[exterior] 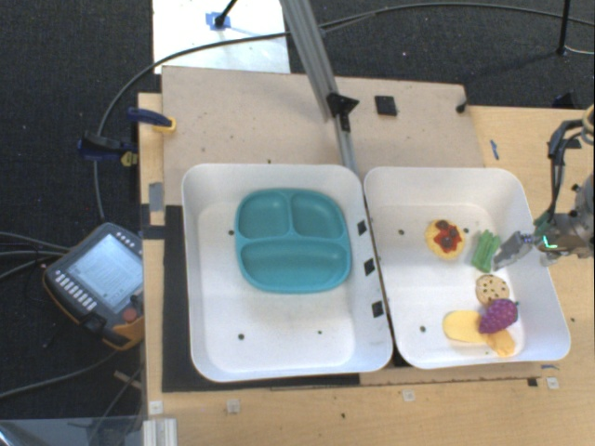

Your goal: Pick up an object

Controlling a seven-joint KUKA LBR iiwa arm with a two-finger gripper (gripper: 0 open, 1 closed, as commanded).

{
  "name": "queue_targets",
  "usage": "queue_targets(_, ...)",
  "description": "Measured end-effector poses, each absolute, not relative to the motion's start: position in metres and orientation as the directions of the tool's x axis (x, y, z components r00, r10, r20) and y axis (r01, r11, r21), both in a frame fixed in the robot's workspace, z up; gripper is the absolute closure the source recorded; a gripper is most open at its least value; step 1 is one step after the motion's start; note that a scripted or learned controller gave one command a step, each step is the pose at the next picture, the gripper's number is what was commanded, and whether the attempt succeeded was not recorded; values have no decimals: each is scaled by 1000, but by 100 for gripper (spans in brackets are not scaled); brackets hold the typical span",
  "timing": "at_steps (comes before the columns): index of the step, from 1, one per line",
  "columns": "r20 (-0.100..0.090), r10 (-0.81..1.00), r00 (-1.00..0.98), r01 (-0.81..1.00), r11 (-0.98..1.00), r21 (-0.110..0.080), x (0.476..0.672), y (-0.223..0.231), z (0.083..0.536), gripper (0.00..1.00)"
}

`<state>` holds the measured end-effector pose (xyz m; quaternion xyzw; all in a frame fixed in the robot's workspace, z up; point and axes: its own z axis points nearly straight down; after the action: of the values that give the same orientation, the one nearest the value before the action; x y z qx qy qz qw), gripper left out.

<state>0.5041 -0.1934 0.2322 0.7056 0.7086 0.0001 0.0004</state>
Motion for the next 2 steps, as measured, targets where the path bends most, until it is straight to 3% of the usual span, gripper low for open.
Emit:
queue_targets(1, -1, 1000, -4, 1000, 4, 2, 504, -193, 233, 0)
queue_targets(2, 0, 1000, -1, 1000, 1, 0, 511, -202, 181, 0)
